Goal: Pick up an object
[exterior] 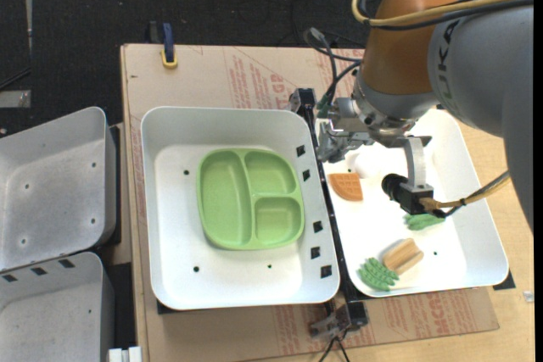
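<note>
Green plate (251, 199), three compartments, lies flat mid left bin, shifted a bit toward 3 o'clock. It's the biggest loose object.
Desk (221, 80) has a cardboard top and carries both bins side by side, rims touching.
Arm (492, 55) comes in from 2 o'clock of the view, orange band over the right bin's 12 o'clock edge.
Left bin (161, 182): plate only. Right bin (475, 242): four small objects.
Gripper (335, 138) is at the right bin's 10 o'clock corner, over the seam between the bins. Can't tell if it's open or closed, nothing visibly held.
Tan roll (401, 254) at 6 o'clock of the right bin.
Orange wedge (346, 186) at 9 to 10 o'clock, just below the gripper.
Green leafy piece (376, 274) at 7 o'clock, touching the roll's lower end.
Small green piece (422, 221) near bin centre, apart from the rest
</note>
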Controlling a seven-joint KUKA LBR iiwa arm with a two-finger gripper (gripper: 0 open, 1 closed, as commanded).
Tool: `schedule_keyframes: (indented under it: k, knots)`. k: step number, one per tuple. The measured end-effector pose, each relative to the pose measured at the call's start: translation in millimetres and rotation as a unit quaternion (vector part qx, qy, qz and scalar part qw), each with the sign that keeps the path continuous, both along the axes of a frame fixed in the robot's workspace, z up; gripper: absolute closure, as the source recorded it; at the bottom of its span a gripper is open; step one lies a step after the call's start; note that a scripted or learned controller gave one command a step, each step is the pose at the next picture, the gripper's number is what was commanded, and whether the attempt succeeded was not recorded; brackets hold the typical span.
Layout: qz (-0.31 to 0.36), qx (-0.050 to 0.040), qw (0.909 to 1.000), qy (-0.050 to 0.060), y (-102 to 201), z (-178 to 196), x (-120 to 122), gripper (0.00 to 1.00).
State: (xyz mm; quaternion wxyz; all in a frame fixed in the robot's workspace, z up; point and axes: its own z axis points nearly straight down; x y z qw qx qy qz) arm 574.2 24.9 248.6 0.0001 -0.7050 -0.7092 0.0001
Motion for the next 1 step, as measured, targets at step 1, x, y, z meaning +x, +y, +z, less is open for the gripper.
schedule_keyframes:
  k: [1]
  knots:
    - [0.001,0.0004,1.0,-0.001,55.9,4.7,0.0,1.0]
